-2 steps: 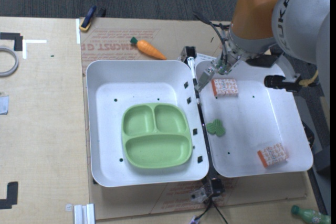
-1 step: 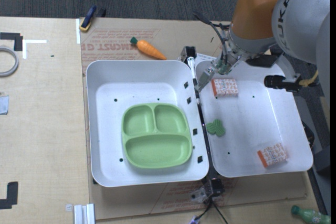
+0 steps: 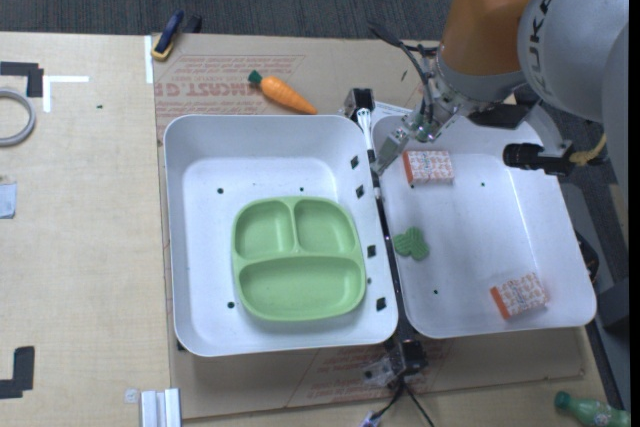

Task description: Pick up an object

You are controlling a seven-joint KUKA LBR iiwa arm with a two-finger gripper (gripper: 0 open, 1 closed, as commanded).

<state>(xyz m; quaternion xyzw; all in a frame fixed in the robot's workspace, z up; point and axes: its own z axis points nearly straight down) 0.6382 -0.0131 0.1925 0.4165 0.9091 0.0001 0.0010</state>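
Hovering gripper (image 3: pixel 412 130) beside patterned box (image 3: pixel 429 166), right bin (image 3: pixel 545 245), green divided plate (image 3: pixel 298 258) left

I see the divided plate (image 3: pixel 298 260) lying in the left bin (image 3: pixel 190 245). In the right bin (image 3: pixel 560 245), one box (image 3: pixel 429 166) lies at the back, another box (image 3: pixel 519 295) near the front, a small toy (image 3: pixel 410 244) between them. A carrot (image 3: pixel 283 92) lies behind the left bin.

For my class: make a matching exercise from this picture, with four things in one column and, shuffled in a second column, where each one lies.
Things:
1. green divided plate
2. toy carrot
3. small green piece
4. gripper

Places:
A. on the cardboard beyond the bins
B. in the left bin
C. above the far left corner of the right bin
D. on the right bin's floor, near its left wall

Pairs: 1-B, 2-A, 3-D, 4-C
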